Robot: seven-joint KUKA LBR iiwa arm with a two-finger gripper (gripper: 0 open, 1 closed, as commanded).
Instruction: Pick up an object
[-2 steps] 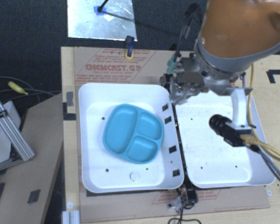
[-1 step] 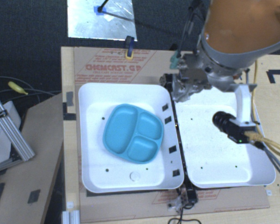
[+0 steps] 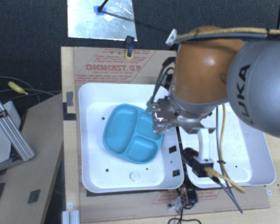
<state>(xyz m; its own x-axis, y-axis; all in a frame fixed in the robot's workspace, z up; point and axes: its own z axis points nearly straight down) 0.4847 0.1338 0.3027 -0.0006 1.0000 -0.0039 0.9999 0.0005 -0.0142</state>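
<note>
Blue divided plate (image 3: 130, 133) is the one thing I could pick up: it lies flat in the left bin (image 3: 95, 171), a little toward three o'clock of that bin's middle, its three compartments facing up and its three o'clock rim tucked under my wrist. My gripper (image 3: 157, 119) sits over that rim, at about three o'clock of the plate, close to the wall between the left bin and the right bin (image 3: 256, 167). As I judge it, I am at the reach-and-close step: down at the object, with the lift not yet made, since the plate looks flat on the bin floor. My orange band (image 3: 200, 64) and the grey housing (image 3: 259, 78) cover most of the tool from this slanted view, so I cannot tell whether the fingers are apart or together, nor whether anything sits between them; I will not claim a hold. Metal parts of the tool appear to meet the plate's rim, though contact is hard to confirm. The next move calls for a grip on a thin raised edge, probably the rim or a divider ridge, then a straight lift. A smooth, shallow plate like this may slip or tip from a one-sided pinch, and the bin wall at three o'clock leaves little room.
</note>
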